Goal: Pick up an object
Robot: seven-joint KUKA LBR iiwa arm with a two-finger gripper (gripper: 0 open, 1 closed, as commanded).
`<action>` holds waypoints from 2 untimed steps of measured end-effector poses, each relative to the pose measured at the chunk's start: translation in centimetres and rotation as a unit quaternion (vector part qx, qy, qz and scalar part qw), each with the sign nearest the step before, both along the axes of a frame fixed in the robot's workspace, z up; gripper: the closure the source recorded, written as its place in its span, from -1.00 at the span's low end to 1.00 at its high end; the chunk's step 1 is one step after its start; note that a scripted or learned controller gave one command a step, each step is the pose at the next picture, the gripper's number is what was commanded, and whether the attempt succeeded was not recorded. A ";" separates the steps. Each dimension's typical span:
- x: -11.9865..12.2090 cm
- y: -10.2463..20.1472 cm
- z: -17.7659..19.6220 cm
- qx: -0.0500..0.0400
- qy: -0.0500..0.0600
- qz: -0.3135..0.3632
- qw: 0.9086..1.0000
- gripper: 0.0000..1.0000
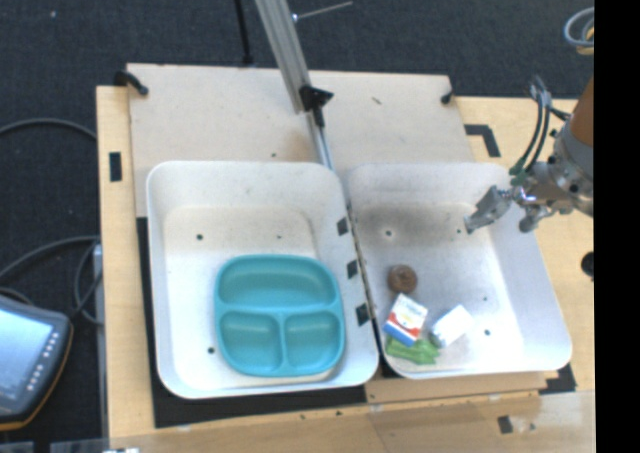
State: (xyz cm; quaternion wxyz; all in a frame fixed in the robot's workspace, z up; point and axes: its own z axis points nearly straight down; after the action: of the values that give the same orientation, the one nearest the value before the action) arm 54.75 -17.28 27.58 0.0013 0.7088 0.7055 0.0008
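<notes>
Camera view: claw (pixel 505 206) above right bin's (pixel 520 271) upper right edge, fingers spread, gripping nothing.
Objects: brown puck (pixel 402 277), small box (pixel 407 321), white block (pixel 452 324) near bin's lower edge.
Progress: nothing picked yet; descent and grasp remain.

A teal divided tray (pixel 280 329) fills the lower half of the left bin (pixel 170 241), leaving its upper half open. In the right bin (pixel 530 311), a brown round object (pixel 402 278), a red-and-white carton (pixel 406 321), a green item (pixel 415 351) and a white block (pixel 452 324) crowd the lower edge; the upper floor lies free. A slanted metal post (pixel 280 31) crosses the upper centre.
</notes>
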 end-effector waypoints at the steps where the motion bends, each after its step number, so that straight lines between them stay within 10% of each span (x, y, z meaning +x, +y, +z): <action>1: 0.0 -0.2 1.1 -0.001 -0.002 -0.001 1.000 1.00; 2: 0.1 -0.3 2.2 -0.001 -0.003 0.000 1.000 1.00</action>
State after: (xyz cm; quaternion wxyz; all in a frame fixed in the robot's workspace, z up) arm 54.84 -17.60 29.75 0.0043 0.7086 0.7056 0.0021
